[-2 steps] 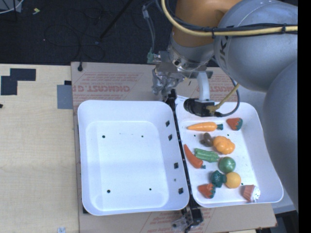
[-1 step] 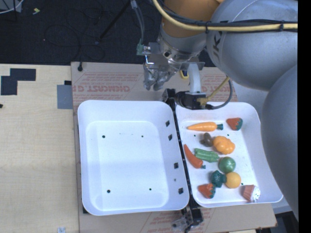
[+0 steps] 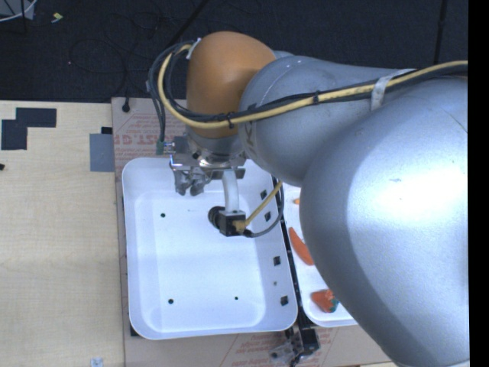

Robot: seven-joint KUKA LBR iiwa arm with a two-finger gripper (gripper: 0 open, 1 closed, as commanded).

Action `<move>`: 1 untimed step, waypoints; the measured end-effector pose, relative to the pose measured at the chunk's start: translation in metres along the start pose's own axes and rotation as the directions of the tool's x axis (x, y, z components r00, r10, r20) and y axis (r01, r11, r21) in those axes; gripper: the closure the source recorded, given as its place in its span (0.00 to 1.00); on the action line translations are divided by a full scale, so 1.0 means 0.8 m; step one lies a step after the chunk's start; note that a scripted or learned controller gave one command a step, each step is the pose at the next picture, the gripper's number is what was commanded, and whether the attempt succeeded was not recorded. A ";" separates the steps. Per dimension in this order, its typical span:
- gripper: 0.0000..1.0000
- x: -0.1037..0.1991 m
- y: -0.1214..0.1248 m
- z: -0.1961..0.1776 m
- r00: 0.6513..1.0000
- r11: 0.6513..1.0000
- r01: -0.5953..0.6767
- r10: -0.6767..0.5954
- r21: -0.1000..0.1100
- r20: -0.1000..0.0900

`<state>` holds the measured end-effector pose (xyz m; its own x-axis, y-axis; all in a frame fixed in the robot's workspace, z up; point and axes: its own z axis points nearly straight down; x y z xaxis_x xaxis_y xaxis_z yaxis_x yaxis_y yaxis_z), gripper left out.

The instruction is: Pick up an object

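Pale wooden desk [image 3: 53, 235] spreads out well away from my jaws, on the side opposite my arm [image 3: 382, 205]. It carries dark squares [image 3: 30, 125] and a grey patch [image 3: 100, 151]. Behind it is black floor with loose cables [image 3: 23, 6].

Right beneath my jaws sits a white bin [image 3: 141, 297]. I hang over its far corner, near the back wall. Small dark dots [image 3: 170, 301] mark the bin's bottom, well apart from my jaws. Whether my jaws are parted or clenched I cannot tell.

My orange band [image 3: 221, 67] sits just above the jaws. My grey arm covers much of the second bin [image 3: 308, 284], which lies next over on the arm's side.

In that second bin an orange stick [image 3: 300, 248] lies near the dividing rim, well apart from my jaws. A red lump [image 3: 325, 301] lies farther off, partly hidden by my arm.
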<state>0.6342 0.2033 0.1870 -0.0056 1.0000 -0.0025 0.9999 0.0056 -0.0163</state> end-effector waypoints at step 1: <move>1.00 0.043 0.012 -0.081 1.000 1.000 -0.001 0.001 -0.019 -0.004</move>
<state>0.6446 0.2376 0.2519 -0.0042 1.0000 0.0018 1.0000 0.0042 0.0026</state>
